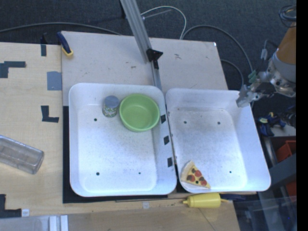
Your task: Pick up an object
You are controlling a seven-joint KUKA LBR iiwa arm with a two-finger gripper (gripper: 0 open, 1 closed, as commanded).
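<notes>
A green bowl sits at the back of the left bin, with a small grey-lidded can touching its left side. A toy pizza slice lies at the front left corner of the right bin. My gripper hovers at the right bin's back right rim, far from all of these. Nothing shows in its grasp.
A yellow bottle lies on the bench just in front of the right bin. A clear plastic cylinder rests on the wooden table at the left. A metal pole slants down to the bins' back junction. Cables trail behind.
</notes>
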